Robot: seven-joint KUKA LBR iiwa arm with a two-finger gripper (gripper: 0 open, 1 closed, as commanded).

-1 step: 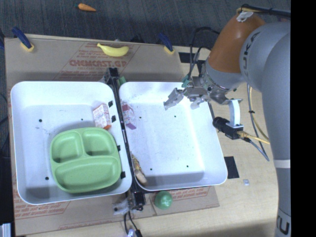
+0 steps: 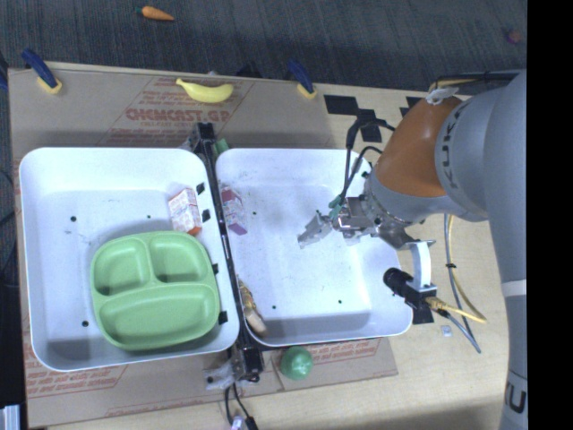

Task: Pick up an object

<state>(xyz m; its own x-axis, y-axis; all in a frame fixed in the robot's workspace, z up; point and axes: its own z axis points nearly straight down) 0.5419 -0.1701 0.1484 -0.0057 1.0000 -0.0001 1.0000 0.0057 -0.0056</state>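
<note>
My gripper (image 2: 315, 228) hangs over the middle of the right bin (image 2: 295, 325), reaching in from the right on the grey arm with its orange band (image 2: 421, 150). I see nothing held in it. A clear packet with pink print (image 2: 232, 210) lies against the right bin's left wall, well left of the gripper. A small tan object (image 2: 250, 313) sits in that bin's near left corner. In the left bin (image 2: 54, 177) lie a green divided plate (image 2: 157, 287) and a small red and white packet (image 2: 183, 210).
A yellow banana (image 2: 206, 89) lies on the cardboard behind the bins. In front of them sits a green ball (image 2: 296, 362). Blue clamps (image 2: 42, 70) (image 2: 301, 76) grip the cardboard's far edge. An orange item (image 2: 158, 12) lies on the dark floor beyond.
</note>
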